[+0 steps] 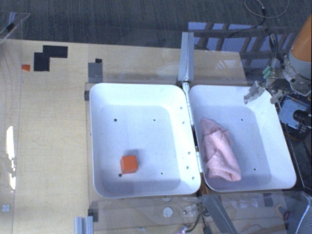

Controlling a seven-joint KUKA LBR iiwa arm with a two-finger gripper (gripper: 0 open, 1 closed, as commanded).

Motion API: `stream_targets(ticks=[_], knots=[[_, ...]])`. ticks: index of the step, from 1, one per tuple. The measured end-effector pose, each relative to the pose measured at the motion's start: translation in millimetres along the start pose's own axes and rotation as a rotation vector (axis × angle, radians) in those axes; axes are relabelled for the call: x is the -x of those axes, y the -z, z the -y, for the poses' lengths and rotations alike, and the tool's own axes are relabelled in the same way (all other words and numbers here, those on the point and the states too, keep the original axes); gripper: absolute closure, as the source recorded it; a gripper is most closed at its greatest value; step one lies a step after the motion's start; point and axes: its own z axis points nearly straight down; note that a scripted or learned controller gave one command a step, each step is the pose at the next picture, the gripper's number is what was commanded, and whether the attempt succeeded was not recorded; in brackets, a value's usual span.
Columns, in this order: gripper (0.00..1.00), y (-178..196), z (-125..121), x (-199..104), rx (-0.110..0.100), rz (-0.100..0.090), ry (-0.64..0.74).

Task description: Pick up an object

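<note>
Claw [262, 89] above pink cloth [220, 150], orange block [129, 164]

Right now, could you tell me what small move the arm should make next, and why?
Probably move the gripper inward and down toward the pink cloth. It sits at the right bin's far edge holding nothing, and the cloth is the closest object; the orange block lies in the other bin.

Wooden bench [48, 140] bearing two white bins [105, 189]
</note>
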Motion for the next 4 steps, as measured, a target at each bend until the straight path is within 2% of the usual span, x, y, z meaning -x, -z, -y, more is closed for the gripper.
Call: stream_targets(ticks=[1,2,3,4], knots=[[0.00,-86.0,12.6,-14.4,0.000,0.000,-0.027],[0.00,-152.4,28.1,-72.3,0.005,0.000,-0.022],[0.00,-153.7,80.9,-54.3,0.022,0.004,0.118],[0.00,-153.6,88.3,-74.2,0.025,0.008,0.221]])
